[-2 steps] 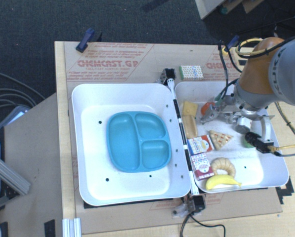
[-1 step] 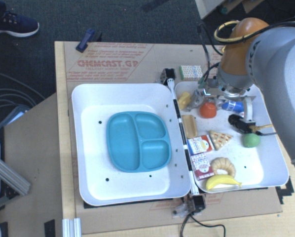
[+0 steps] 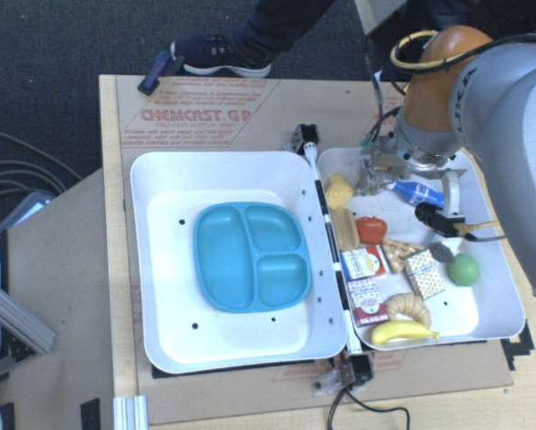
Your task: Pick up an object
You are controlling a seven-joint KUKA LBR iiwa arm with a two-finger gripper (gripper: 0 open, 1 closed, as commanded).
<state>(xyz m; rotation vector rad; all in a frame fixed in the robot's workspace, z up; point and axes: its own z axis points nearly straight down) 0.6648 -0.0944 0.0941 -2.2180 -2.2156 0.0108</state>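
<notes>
Camera view, nearest edge first: at the front of the right bin (image 3: 505, 316) lies a yellow banana (image 3: 402, 332), with a croissant (image 3: 408, 307) touching it just behind. Beyond those sit two small cartons (image 3: 363, 280), a patterned box (image 3: 425, 273) and a green ball (image 3: 463, 270). Further back come a red tomato-like piece (image 3: 371, 229), a wooden stick (image 3: 344, 227) along the bin's left wall and a pale yellow lump (image 3: 340, 189). A blue bottle (image 3: 418, 192) lies near the far wall.

The end effector (image 3: 374, 179) hangs over the far part of this bin, just beside the blue bottle and the yellow lump. I cannot tell how its tip stands, and nothing can be seen held in it.

The left bin (image 3: 151, 177) on the surface (image 3: 125, 124) carries a blue divided tray (image 3: 252, 256).

The yellow lump is probably a light, stiff toy, smooth and apt to slip; take it across its narrow middle. The bottle would likely roll, so grip across its body.
</notes>
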